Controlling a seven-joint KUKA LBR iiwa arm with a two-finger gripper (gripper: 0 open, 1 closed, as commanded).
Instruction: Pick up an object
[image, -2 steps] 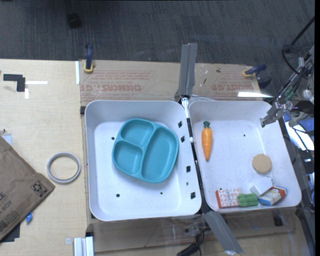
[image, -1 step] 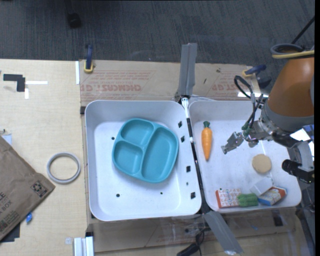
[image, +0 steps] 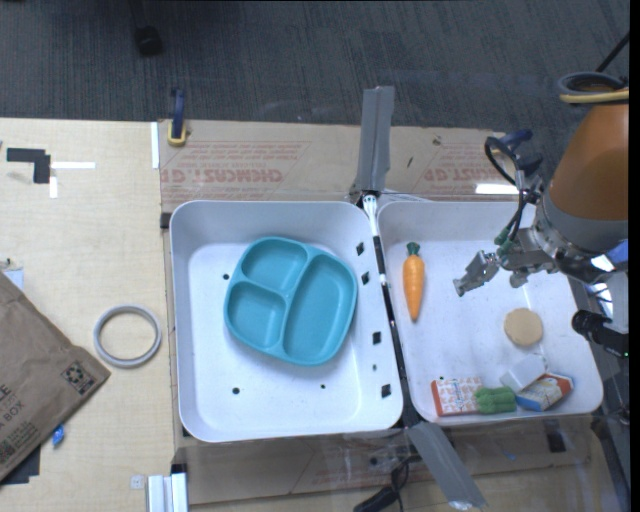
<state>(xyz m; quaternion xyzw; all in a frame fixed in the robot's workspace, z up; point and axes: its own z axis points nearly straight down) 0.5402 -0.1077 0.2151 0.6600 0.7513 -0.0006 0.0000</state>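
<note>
In the right bin (image: 450, 330) an orange toy carrot (image: 413, 283) with a green top lies near the left wall. A round tan cookie-like disc (image: 523, 327) sits toward the right side. Along the front edge lie a red-and-white packet (image: 458, 395), a green item (image: 495, 400) and a small white-and-orange carton (image: 545, 391). My gripper (image: 482, 272) hangs over the bin's middle, right of the carrot and up-left of the disc. Its fingers are spread and nothing is between them.
The left bin (image: 200, 380) holds a blue three-section plate (image: 290, 299). A tape ring (image: 127, 334) and a brown cardboard box (image: 35, 370) lie on the bench to the left. The arm's orange band (image: 600, 160) looms over the right bin's far right.
</note>
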